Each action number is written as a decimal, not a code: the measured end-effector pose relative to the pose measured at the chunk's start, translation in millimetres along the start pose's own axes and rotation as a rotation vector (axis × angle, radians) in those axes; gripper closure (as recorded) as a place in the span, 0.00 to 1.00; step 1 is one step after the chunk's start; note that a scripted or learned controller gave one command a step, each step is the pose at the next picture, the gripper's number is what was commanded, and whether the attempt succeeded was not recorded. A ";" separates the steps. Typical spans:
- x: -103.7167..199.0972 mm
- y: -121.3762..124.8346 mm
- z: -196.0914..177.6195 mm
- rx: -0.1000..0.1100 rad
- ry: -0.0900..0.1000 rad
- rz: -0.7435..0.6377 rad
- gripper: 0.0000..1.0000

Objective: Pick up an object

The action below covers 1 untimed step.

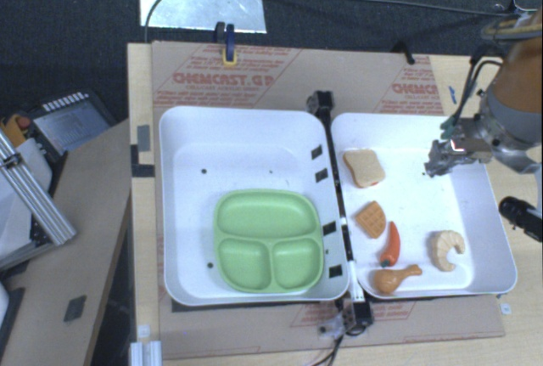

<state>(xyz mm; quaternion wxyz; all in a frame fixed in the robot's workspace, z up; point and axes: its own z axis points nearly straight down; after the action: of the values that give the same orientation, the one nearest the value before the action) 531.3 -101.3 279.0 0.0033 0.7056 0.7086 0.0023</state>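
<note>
Toys lie along the right bin's (501,271) near side: we see a drumstick (394,277), a red chili (390,244) standing lengthwise, a cracker (370,219) and a croissant (446,249). Farther back sits a bread slice (365,167). Farthest, the end effector (441,159) hangs over the bin's right rear; we cannot tell its opening. The croissant lies nearest, straight toward us from it.
</note>
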 end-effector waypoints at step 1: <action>48.3 18.1 11.0 0.005 0.002 -0.004 1.00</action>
<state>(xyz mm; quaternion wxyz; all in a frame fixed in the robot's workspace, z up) 549.3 -53.0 268.1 0.0010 0.7042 0.7100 0.0012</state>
